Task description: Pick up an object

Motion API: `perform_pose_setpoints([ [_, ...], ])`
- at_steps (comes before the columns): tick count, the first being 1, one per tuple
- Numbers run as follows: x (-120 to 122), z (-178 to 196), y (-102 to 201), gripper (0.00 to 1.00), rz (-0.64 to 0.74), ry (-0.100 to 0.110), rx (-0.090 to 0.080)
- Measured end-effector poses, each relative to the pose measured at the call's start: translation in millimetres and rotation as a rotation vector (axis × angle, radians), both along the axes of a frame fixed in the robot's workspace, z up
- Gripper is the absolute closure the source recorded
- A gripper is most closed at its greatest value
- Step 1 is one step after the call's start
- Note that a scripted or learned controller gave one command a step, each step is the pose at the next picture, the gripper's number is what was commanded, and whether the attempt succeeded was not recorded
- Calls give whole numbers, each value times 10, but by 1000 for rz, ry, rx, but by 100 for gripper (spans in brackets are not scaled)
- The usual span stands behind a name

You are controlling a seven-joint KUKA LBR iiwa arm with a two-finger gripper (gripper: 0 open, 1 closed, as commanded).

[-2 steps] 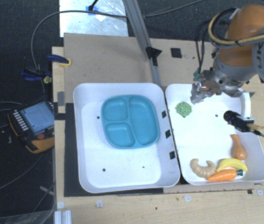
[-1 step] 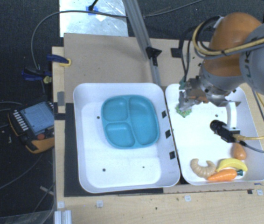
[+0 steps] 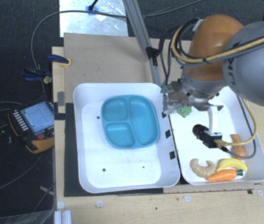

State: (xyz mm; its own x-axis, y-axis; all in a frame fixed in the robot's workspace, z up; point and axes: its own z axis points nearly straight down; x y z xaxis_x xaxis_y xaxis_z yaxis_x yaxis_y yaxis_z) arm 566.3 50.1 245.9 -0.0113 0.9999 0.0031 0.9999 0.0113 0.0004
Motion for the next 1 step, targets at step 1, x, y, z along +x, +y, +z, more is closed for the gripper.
perform_pose_setpoints([
  [1, -122, -150, 474, 100, -2, 1, -1],
])
